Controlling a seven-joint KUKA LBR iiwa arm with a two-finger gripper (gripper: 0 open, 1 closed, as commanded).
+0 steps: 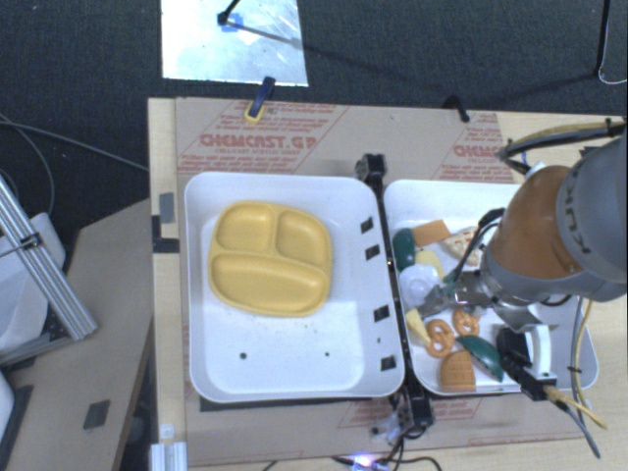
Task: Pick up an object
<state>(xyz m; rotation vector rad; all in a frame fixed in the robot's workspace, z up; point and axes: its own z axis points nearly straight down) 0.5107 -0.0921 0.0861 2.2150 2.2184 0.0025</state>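
Even overhead light, soft shadows, mild blur

The left bin (pixel 285 361) is bright white, close to washed out along its front floor; the yellow tray (pixel 270 258) throws a faint soft shadow toward that bin's front edge. The arm (pixel 559 234) darkens the right bin (pixel 442 196) beneath it. A shiny sheet (pixel 234 26) on the dark floor beyond the bench's far edge glares pale and streaky. Small items in the right bin look soft and hard to resolve. The floor stays dim.

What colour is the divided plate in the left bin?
Pale yellow plate, plain, seen in the camera view.
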